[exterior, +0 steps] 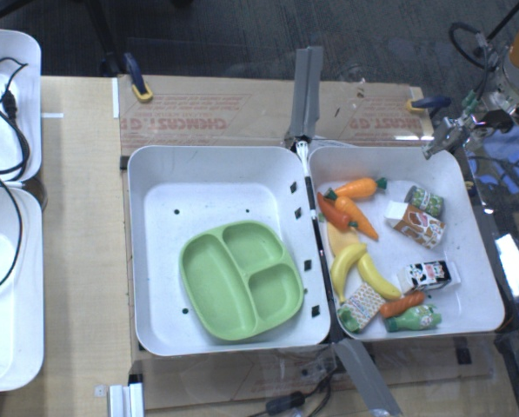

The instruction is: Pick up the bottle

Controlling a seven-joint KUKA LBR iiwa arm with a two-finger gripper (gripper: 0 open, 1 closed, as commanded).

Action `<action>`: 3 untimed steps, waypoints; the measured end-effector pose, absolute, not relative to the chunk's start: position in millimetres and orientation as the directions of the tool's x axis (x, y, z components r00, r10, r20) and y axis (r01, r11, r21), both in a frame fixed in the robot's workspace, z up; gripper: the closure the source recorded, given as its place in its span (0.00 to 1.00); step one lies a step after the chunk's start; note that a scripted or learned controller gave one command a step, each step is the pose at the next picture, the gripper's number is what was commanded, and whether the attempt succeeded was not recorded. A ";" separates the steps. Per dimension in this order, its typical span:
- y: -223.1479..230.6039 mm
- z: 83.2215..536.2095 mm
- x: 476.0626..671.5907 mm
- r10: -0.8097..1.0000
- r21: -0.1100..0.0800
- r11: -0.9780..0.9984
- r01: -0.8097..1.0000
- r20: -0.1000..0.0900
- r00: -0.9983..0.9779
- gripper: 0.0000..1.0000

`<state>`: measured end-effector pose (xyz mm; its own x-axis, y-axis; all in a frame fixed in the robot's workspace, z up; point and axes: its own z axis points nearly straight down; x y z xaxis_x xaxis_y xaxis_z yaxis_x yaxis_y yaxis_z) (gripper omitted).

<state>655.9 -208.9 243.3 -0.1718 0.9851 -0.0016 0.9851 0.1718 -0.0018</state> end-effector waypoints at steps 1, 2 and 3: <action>-205.8 176.6 576.0 0.989 -0.004 -0.145 0.989 0.000 0.145 0.00; -102.4 90.3 542.2 0.983 -0.004 -0.184 0.983 0.000 0.184 0.00; -188.2 162.3 595.3 0.966 -0.001 -0.259 0.966 -0.002 0.259 0.00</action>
<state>595.3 -188.2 162.3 0.2592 0.9658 -0.0019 0.9658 -0.2592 -0.0005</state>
